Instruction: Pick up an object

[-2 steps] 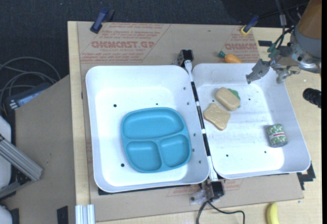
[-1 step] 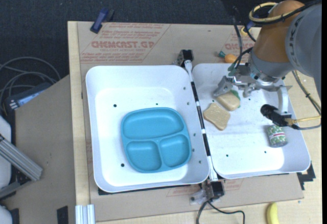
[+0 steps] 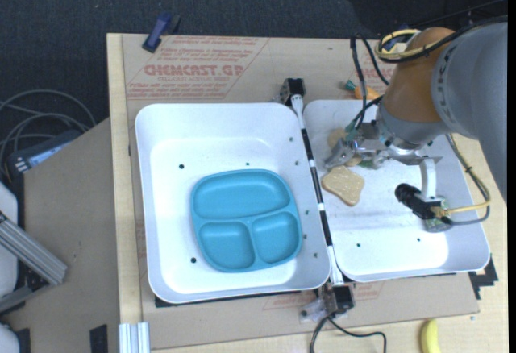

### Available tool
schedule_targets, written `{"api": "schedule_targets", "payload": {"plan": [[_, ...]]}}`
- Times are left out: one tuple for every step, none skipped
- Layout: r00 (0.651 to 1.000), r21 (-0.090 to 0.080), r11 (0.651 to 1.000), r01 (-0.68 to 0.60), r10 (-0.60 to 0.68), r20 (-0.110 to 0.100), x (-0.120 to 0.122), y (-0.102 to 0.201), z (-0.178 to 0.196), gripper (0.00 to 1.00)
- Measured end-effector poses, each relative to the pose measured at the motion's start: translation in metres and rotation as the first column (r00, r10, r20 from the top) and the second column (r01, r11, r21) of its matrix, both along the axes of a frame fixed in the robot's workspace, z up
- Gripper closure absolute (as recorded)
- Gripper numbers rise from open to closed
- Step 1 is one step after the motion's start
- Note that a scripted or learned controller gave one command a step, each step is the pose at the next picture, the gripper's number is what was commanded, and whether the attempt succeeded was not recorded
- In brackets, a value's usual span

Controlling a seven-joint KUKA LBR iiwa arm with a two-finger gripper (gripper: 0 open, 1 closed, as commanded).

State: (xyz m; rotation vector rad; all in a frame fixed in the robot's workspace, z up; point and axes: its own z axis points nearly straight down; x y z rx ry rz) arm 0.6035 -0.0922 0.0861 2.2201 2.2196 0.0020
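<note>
A tan, bread-like piece (image 3: 343, 185) lies flat in the right bin (image 3: 403, 259), close to its left wall. My gripper (image 3: 355, 151) hangs low just above and behind this piece, at the bin's back left. A second pale tan bit (image 3: 336, 138) shows just left of the gripper, partly hidden by it. I see nothing held in the gripper.
The left bin (image 3: 161, 182) holds a blue divided plate (image 3: 245, 218). A blue object (image 3: 161, 31) lies at the bench's back left corner. A small green and orange item (image 3: 349, 87) sits behind the right bin. A yellow thing (image 3: 431, 337) lies at the front right.
</note>
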Motion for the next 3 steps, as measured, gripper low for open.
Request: {"api": "schedule_targets", "payload": {"plan": [[1.0,0.0,1.0,-0.001,0.001,-0.001,0.034,-0.009,-0.001,0.0],[1.0,0.0,1.0,-0.001,0.001,0.001,0.034,-0.009,0.009,1.0],[1.0,0.002,1.0,-0.003,0.003,0.001,0.008,0.067,0.1,1.0]]}}
